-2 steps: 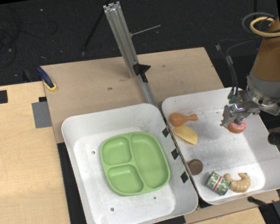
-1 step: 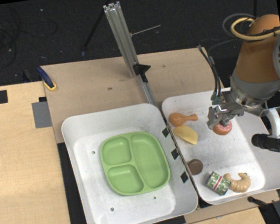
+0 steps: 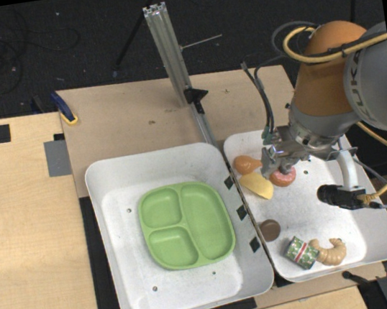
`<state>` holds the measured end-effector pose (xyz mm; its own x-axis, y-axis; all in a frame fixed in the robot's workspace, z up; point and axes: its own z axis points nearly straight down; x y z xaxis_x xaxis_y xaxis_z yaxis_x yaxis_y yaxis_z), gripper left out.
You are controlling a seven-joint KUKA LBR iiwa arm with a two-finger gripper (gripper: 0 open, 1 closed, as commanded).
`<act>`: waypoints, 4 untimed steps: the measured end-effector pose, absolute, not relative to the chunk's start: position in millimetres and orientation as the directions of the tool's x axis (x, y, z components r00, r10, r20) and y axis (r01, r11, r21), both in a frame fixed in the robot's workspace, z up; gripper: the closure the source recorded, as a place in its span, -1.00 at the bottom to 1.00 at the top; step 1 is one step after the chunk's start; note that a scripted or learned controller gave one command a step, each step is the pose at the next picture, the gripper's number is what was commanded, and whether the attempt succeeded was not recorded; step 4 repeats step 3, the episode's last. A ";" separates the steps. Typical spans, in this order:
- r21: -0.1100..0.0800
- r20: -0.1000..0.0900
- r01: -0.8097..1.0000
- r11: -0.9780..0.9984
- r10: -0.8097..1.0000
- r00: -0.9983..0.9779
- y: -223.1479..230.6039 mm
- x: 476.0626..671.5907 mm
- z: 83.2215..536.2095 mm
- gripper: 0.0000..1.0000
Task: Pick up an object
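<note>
Arm: the grey arm (image 3: 335, 84) with its orange band reaches in from the right and hangs over the far part of the right bin.
Gripper: the gripper (image 3: 278, 166) points down at the far left part of the right bin, right above the pink round thing. From here I cannot tell whether it is open or closed, nor whether it grips anything.
Right bin: the white right bin (image 3: 383, 247) carries all the loose things.
Pink round thing: the pink round thing (image 3: 284, 176) sits directly under the gripper, partly hidden by it, just right of the yellow wedge.
Orange thing: a small orange thing (image 3: 246, 164) lies just left of the gripper, near the bin's far left corner.
Yellow wedge: the yellow wedge (image 3: 258, 186) lies just in front of the orange thing, touching or nearly touching the pink round thing.
Brown disc: a brown disc (image 3: 269, 230) rests in front of the yellow wedge, near the bin's left wall.
Green packet: a small green packet (image 3: 299, 253) lies at the near side of the right bin, to the right of the brown disc.
Tan curled thing: a tan curled thing (image 3: 331, 252) lies just right of the green packet, touching it.
Left bin: the white left bin (image 3: 127, 284) sits beside the right bin on the surface (image 3: 25, 242).
Green tray: a green divided tray (image 3: 187, 224) with three compartments lies in the middle of the left bin.
</note>
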<state>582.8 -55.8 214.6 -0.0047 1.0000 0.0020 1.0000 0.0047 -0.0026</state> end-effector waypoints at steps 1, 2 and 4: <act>-0.001 0.002 1.000 0.006 1.000 -0.006 -0.2 595.7 226.9 1.00; -0.002 0.001 1.000 0.004 1.000 -0.004 41.3 604.7 227.2 1.00; -0.003 0.001 1.000 0.004 1.000 -0.004 86.9 608.0 219.0 1.00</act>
